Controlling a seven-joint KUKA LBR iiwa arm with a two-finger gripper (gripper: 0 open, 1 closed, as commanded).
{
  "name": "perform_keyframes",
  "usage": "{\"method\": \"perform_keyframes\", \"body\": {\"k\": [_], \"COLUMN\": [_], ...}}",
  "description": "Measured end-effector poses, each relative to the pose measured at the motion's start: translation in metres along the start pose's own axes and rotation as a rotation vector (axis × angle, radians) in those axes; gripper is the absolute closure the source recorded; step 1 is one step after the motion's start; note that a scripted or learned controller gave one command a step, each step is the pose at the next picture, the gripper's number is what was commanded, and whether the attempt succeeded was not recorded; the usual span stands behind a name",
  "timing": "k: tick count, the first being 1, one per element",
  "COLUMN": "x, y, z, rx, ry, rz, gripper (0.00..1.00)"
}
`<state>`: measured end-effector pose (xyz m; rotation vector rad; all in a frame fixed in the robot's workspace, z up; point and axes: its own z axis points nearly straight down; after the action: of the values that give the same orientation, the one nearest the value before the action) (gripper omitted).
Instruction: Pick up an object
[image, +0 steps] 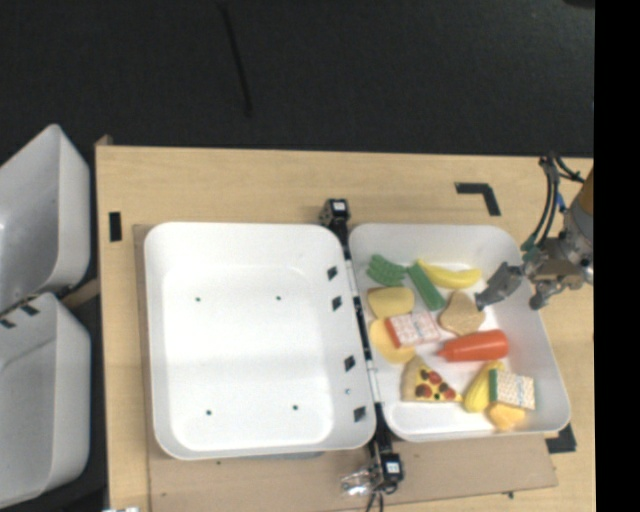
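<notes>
Toy food (440, 335) lay heaped in the right-hand bin (540, 330) at the frame's right of centre, none of it lifted. At the right edge the tool (520, 283) hung spread and released over that bin's rim, grasping nothing. Judging by this, choosing, closing and raising all remained.

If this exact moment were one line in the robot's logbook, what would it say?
gripper: open, over right white bin far edge | held: nothing | nearest: tan toy bread slice, yellow toy banana | pick: not yet done
</notes>
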<state>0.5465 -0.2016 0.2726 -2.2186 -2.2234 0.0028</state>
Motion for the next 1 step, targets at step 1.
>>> {"method": "perform_keyframes", "body": {"k": [1], "x": [0.0617], "y": [0.0523], "z": [0.0440], "rx": [-0.001], "ry": [0.001], "rz": [-0.007], "gripper": [0.00]}}
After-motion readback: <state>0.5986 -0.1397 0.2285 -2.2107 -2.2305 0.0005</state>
